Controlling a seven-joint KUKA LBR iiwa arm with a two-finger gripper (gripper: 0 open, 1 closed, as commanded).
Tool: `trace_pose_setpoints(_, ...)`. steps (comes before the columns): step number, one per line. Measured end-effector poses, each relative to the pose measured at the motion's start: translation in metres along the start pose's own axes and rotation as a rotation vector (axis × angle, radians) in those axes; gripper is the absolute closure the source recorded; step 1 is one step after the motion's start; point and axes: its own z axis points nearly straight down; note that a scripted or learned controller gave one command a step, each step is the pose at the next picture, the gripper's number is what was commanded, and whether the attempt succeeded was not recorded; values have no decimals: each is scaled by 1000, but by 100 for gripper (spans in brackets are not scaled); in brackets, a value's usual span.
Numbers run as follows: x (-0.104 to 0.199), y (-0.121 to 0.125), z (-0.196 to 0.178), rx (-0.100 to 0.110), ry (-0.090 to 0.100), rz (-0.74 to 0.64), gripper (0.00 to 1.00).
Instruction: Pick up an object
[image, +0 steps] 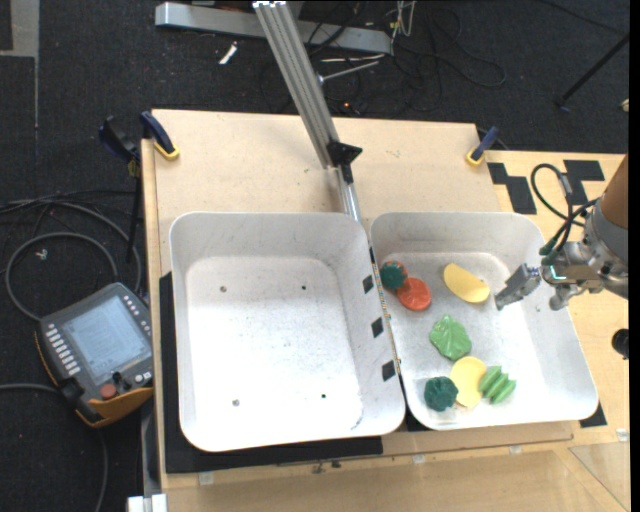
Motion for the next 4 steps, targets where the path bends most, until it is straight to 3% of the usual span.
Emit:
trace_pose_setpoints(1, 0, 1, -2, -3, -1, 2, 0)
trace_pose_setpoints(3, 11, -4, 118, 3, 1, 4, 0)
trace_pose_setpoints(4, 11, -2, 147, -9, -2, 5, 0)
